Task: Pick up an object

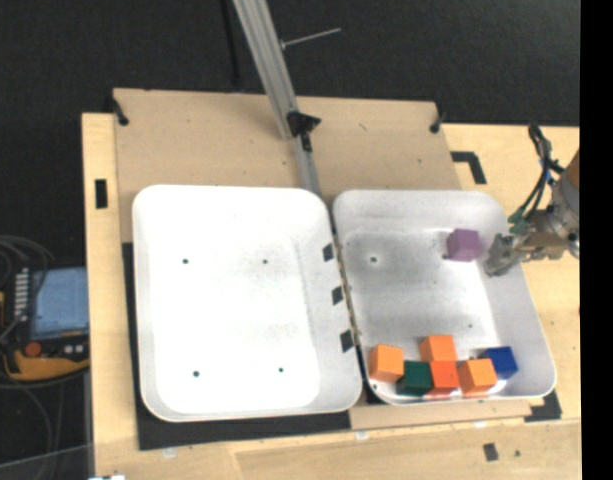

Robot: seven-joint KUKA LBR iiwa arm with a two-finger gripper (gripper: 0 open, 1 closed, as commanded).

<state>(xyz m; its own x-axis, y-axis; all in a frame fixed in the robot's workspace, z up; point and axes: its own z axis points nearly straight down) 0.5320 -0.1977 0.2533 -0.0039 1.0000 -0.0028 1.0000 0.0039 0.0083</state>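
gripper at the right bin's far edge, purple block close by

the pale wooden bench carries two shallow white plastic bins; the left bin is bare, the right bin holds the objects; the grey arm's gripper sits at the right bin's right rim, and from here i cannot tell how it is set; nothing is visibly held; a small purple cube lies just beside it, apart from the rest; along the near wall huddle an orange cube, a dark green cube, more orange blocks and a blue cube, packed touching; my worry: the purple cube sits close to the bin's wall, so the tool might nudge it aside or catch the rim; the cluster is too tight for a clean pinch; no writing is legible anywhere.
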